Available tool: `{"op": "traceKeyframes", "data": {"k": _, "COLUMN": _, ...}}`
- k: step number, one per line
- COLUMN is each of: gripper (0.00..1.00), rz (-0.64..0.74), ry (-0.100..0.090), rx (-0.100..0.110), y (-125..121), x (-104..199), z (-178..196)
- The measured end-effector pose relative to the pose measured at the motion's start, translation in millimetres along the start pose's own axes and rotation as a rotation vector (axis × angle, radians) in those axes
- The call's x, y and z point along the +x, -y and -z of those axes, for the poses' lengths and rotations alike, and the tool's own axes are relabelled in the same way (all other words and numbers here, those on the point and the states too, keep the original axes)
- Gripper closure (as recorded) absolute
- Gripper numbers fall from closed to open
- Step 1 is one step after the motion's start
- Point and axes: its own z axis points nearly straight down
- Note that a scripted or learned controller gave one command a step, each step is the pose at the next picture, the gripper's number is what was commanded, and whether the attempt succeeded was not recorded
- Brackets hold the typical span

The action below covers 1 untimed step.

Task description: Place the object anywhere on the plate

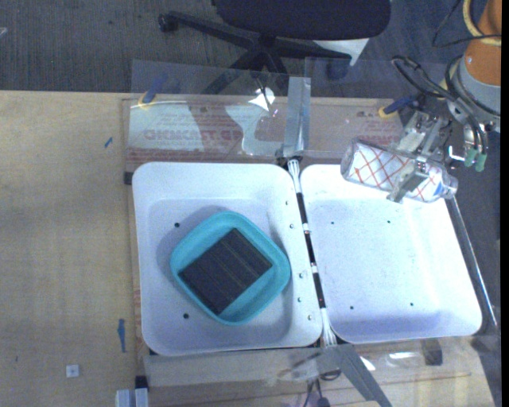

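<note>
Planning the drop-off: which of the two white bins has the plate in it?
The left bin holds the teal plate, which carries a dark square block. The right bin has the gripper at its far edge, holding a red-lattice cup.

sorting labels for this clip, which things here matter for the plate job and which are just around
Job: cup with red lattice, held in the gripper; teal plate in the left bin.
Around: dark square pad on the plate; right bin; office chair.
</note>
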Motion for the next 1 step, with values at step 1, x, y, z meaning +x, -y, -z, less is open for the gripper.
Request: {"op": "traceKeyframes", "data": {"k": 1, "gripper": 1.0, "rz": -0.211, "ry": -0.005, "rx": 0.001, "y": 3.8, "x": 15.5, "z": -60.2}}
